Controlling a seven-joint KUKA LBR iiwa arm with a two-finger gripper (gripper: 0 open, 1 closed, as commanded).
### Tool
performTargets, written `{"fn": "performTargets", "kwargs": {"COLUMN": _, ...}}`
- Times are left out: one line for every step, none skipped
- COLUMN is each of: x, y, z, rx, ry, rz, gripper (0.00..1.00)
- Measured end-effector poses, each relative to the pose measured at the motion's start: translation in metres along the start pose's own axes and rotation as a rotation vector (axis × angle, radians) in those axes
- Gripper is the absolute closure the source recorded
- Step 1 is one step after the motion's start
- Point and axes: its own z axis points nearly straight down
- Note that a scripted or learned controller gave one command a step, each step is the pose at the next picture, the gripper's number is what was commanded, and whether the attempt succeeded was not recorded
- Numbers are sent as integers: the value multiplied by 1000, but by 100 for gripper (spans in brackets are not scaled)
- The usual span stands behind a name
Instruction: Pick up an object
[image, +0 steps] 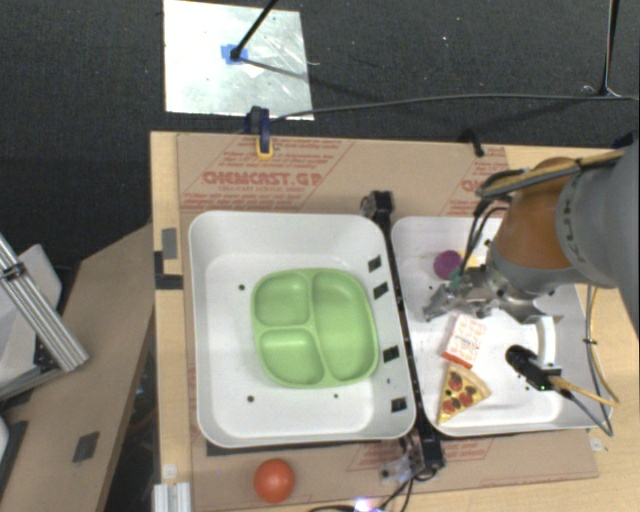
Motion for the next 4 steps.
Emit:
{"fn": "performTargets", "kwargs": {"x": 0, "y": 1, "z": -11, "rx": -2, "ry": 0, "rz": 0, "gripper": 100}}
{"fn": "performTargets", "kwargs": {"x": 3, "y": 4, "z": -74, "rx": -5, "ry": -1, "rz": -3, "gripper": 100}}
{"fn": "performTargets", "kwargs": {"x": 3, "y": 6, "z": -128, "rx": -5, "ry": -1, "rz": -4, "gripper": 100}}
{"fn": "performTargets", "kwargs": {"x": 43, "y": -10, "z": -132, "rx": -1, "ry": 0, "rz": -7, "gripper": 100}}
